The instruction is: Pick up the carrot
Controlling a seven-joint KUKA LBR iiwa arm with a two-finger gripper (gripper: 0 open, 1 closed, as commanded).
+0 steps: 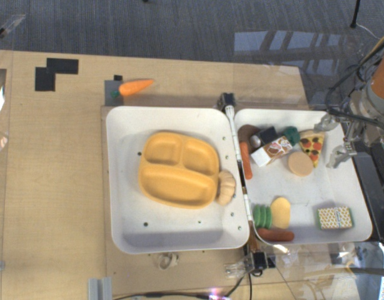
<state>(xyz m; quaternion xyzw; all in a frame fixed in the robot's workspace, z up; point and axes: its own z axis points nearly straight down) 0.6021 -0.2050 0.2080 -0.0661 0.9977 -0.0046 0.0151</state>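
Camera view: carrot (136,87) on the table (54,167), outside both bins, far from the claw (342,145) across the left bin (117,186). Claw state impossible to tell. Long reach risks a missed grasp, or a snag on bin rims.

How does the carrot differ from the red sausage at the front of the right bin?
The carrot lies on the bench behind the left bin; the sausage lies inside the right bin. The carrot is orange and tapers to a point; the sausage is dark red with rounded ends. Both lie flat, roughly crosswise.
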